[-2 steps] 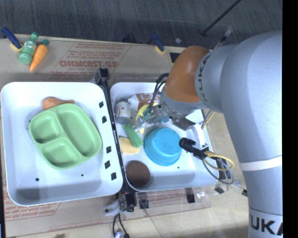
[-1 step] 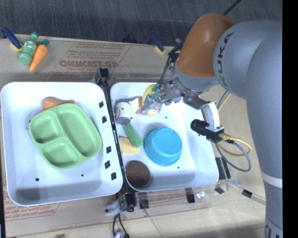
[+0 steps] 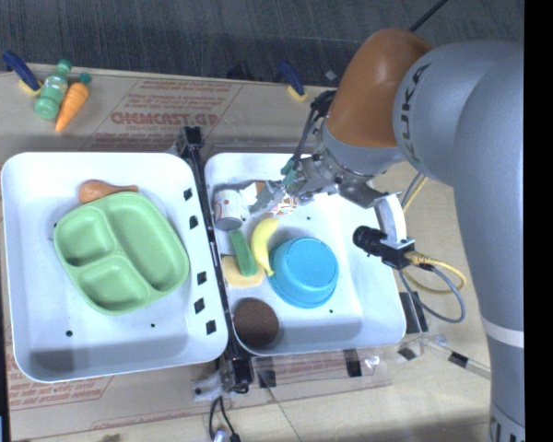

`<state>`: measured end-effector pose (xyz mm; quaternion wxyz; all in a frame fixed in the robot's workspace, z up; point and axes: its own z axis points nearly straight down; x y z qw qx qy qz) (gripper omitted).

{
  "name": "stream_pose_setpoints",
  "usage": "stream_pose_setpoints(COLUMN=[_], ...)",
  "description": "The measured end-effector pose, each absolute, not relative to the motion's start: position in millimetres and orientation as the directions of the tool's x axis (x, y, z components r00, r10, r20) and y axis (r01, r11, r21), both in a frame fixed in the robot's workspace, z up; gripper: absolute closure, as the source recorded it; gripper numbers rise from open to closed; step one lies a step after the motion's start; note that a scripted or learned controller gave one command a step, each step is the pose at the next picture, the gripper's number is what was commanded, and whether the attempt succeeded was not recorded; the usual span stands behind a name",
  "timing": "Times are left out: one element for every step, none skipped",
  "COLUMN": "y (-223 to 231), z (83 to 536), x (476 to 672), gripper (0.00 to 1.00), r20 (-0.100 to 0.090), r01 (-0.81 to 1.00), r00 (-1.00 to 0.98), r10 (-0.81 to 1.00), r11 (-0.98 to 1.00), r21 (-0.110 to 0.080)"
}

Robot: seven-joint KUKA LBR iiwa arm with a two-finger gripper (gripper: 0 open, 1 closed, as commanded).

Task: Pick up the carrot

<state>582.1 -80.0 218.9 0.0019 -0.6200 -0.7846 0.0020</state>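
The carrot (image 3: pixel 70 106), orange with a green top, lies on the cardboard bench surface at the far left, behind the left bin and outside both bins. A green bottle-shaped toy (image 3: pixel 51 96) lies right beside it. My gripper (image 3: pixel 287 191) is low in the back part of the right bin (image 3: pixel 383 284), next to a silver can (image 3: pixel 228 207) and just behind a yellow banana (image 3: pixel 262 239). It is far to the right of the carrot. The wrist and arm hide much of the gripper.
The left bin (image 3: pixel 37 330) holds a green divided plate (image 3: pixel 120 251) and an orange-brown piece (image 3: pixel 104 191) at its back. The right bin also has a blue bowl (image 3: pixel 304 271), a green stick (image 3: pixel 243 252), a pale yellow slice (image 3: pixel 243 279) and a brown round item (image 3: pixel 255 320).
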Motion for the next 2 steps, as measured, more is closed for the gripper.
stream_pose_setpoints(y=[-119,-83], z=[96,199], x=[562.1,636.2], gripper=[0.0,0.0], r20=[-0.004,-0.004], r01=[0.972,0.963], r00=[-0.235,-0.269], r10=[0.972,0.963], r11=[0.235,0.269], r21=[0.006,0.008])
